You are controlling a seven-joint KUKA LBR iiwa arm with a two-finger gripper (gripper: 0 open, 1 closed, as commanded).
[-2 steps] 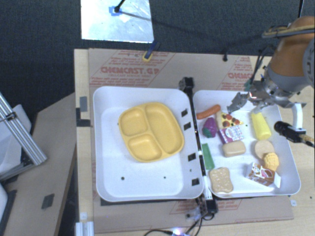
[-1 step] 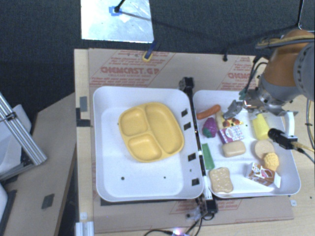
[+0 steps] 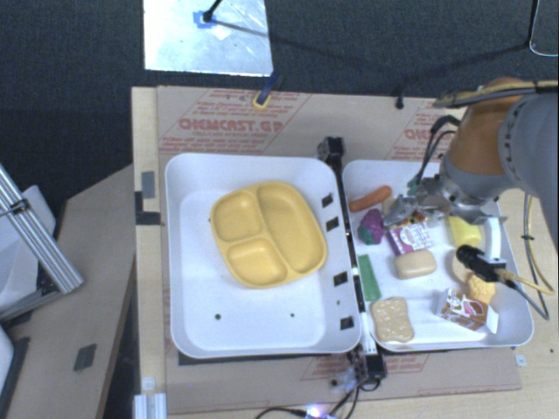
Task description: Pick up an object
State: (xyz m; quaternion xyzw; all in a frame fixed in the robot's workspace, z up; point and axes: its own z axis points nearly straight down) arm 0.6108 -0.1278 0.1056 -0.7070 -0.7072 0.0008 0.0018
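My gripper (image 3: 409, 209), grip state unclear (too blurred), low over the right bin (image 3: 515, 330), purple toy (image 3: 372, 226) and pink packet (image 3: 409, 236) crowding beneath, carrot (image 3: 370, 199) just left.

2 white bins (image 3: 188, 260). Left: 1 yellow divided tray (image 3: 267, 232). Right: 1 carrot (image 3: 370, 198), 1 purple item (image 3: 373, 226), 1 green stick (image 3: 368, 277), 1 cracker (image 3: 393, 319), 1 bread roll (image 3: 415, 264), 1 small carton (image 3: 463, 309), 1 yellow block (image 3: 465, 231).

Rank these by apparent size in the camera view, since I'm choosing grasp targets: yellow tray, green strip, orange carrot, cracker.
1. yellow tray, by far largest
2. cracker
3. green strip and orange carrot: both slim and similar, too close to rank
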